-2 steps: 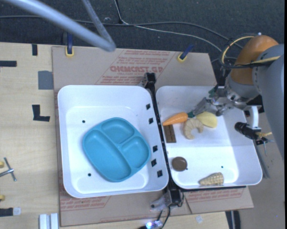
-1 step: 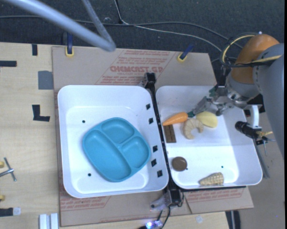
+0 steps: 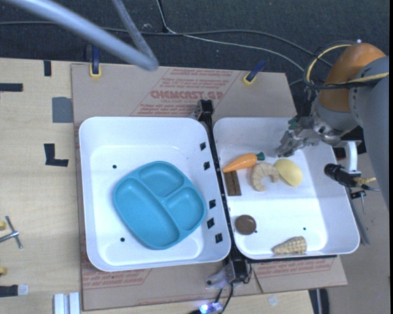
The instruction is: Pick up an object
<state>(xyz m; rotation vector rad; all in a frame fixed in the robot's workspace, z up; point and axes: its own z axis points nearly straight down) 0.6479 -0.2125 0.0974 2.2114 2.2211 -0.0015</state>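
The right bin [image 3: 327, 209] holds an orange carrot [image 3: 240, 162], a pale croissant-shaped piece [image 3: 263, 174], a yellow lemon-like piece [image 3: 288, 173], a brown rectangular bar [image 3: 233, 184], a round brown piece [image 3: 246, 224] and a tan corn cob [image 3: 290, 246]. My gripper [image 3: 289, 145] hangs over the bin's back right part, just above and behind the yellow piece. Nothing shows between its fingers. Whether they stand open or shut is too small to read.
The left bin [image 3: 95, 142] holds a blue divided plate [image 3: 159, 203]. A black divider with clips [image 3: 212, 175] runs between the bins. Cables [image 3: 235, 41] cross the dark floor behind the bench. A grey pole [image 3: 72, 19] slants across the top left.
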